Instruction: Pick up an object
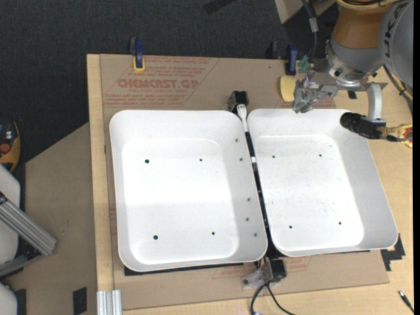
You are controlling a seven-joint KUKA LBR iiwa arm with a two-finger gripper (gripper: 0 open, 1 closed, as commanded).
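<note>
My gripper (306,101) hangs over the far rim of the right bin (315,202), near that bin's back left corner. Just to its left, a small pale yellow object (287,88) lies on the brown board behind the bin, outside it. The gripper is beside this object and I see nothing in its grasp. The grey wrist with its orange band (364,18) rises above it at the top right.
The left bin (177,195) lies beside the right one, with a black strip (252,169) between them. A black cylinder on a white bracket (357,123) overhangs the right bin's far right rim. Blue clamps (137,51) hold the board's back edge.
</note>
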